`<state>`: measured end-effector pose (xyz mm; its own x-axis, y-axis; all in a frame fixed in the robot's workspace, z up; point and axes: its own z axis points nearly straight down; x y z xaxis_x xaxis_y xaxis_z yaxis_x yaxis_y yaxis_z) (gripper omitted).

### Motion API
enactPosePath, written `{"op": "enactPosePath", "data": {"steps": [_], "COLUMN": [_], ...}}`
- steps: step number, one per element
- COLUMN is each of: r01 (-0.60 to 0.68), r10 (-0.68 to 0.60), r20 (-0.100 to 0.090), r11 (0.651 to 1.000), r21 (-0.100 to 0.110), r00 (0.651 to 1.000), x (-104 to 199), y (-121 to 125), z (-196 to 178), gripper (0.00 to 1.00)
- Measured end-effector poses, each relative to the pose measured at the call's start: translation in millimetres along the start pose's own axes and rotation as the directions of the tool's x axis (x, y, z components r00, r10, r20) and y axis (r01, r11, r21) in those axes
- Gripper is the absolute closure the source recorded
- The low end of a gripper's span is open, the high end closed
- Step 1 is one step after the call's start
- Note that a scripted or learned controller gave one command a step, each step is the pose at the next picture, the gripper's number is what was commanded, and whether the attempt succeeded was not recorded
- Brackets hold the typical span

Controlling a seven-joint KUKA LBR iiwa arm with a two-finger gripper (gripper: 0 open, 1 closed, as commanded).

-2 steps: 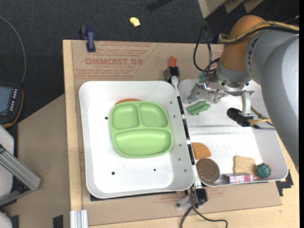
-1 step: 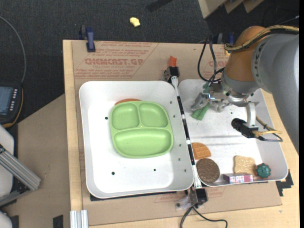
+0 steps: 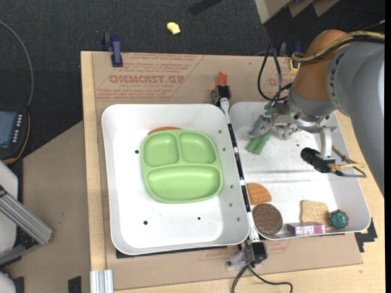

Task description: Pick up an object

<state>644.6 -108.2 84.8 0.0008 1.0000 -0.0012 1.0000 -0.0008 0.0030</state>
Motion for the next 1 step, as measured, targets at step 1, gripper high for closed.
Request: {"op": "enactPosePath", "data": {"steps": [1], "r01": [0.002], "r10": [-0.002], "r20": [-0.001], "r11": [1.000], "r21": [0.000], "r00": [1.000], "x": [15.1], "y": [1.6], "z": [-2.5], "gripper": [0.00]}}
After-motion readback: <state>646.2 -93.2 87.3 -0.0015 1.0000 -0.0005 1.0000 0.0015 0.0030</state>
